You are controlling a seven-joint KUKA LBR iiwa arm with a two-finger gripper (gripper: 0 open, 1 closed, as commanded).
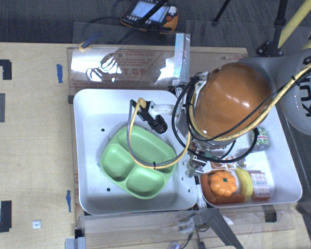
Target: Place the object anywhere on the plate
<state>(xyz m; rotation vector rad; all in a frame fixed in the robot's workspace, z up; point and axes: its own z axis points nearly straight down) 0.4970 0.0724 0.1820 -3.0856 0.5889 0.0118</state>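
While the arm's orange band (230, 100) covers much of the right bin (287, 154), the gripper (197, 166) is hidden beneath it.

Whether it is wide or narrow cannot be told. A pumpkin (223, 183) is seen in the right bin, round, with no clear long axis, beside a banana (244, 183). The plate (137, 162) is set in the left bin (90, 139).

plate (137, 162) in left bin (88, 139); pumpkin (223, 184) in right bin (290, 183), banana (244, 183) touching its right, packet (260, 184) beyond; arm (230, 100) above.
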